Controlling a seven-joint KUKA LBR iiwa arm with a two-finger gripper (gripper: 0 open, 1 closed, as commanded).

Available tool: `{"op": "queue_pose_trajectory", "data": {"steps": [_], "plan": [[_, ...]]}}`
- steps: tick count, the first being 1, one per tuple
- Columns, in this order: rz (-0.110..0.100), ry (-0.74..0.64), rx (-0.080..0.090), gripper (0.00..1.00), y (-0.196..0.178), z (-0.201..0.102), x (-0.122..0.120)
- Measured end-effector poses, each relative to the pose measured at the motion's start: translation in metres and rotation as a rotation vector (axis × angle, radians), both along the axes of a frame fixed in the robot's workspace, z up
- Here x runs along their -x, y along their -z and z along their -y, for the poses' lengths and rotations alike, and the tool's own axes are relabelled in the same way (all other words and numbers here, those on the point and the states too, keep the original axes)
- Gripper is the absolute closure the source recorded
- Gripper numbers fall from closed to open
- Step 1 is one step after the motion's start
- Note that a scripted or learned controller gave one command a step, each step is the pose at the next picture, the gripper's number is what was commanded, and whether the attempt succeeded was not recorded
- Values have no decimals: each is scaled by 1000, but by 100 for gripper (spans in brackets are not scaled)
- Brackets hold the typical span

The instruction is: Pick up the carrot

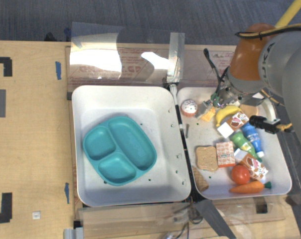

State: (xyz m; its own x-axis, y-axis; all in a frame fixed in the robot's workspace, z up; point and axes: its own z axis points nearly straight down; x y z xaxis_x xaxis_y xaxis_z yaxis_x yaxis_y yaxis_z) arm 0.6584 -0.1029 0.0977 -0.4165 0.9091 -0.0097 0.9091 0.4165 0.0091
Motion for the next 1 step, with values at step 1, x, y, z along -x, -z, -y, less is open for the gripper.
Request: {"op": "queue_pose_trajectory", "data": {"steps": [1], "plan": [[3,25,-7,100,-94,-65,27]]}}
